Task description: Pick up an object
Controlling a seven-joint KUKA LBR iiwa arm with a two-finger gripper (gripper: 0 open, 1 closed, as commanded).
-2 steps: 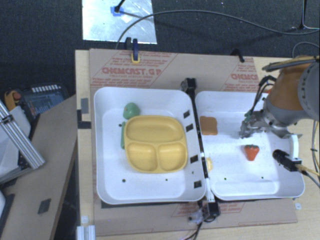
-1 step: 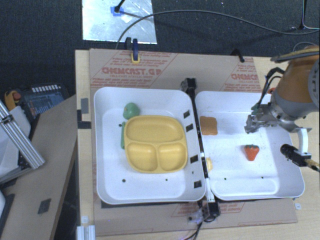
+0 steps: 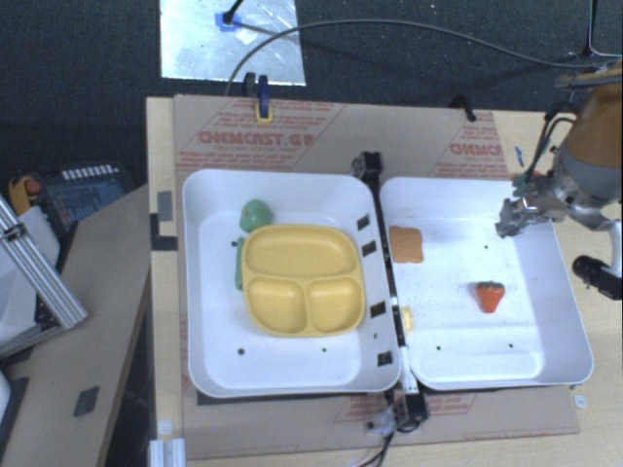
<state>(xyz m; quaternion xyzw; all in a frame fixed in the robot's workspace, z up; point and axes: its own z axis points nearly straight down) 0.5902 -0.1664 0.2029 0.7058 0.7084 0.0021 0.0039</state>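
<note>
Strawberry toy lies apart from the gripper in the right bin

Strawberry-shaped toy sits on the floor of the right bin, below and a little left of the jaws, untouched. Far to the jaws' left, the left bin carries a yellow divided tray with a green object poking out from under its upper-left edge. Nearer, a tan bread slice lies left of the jaws, and a small yellow piece rests by the divider. The gripper hangs over the right bin's upper-right part; whether its jaws are spread or pressed together cannot be told.
</note>
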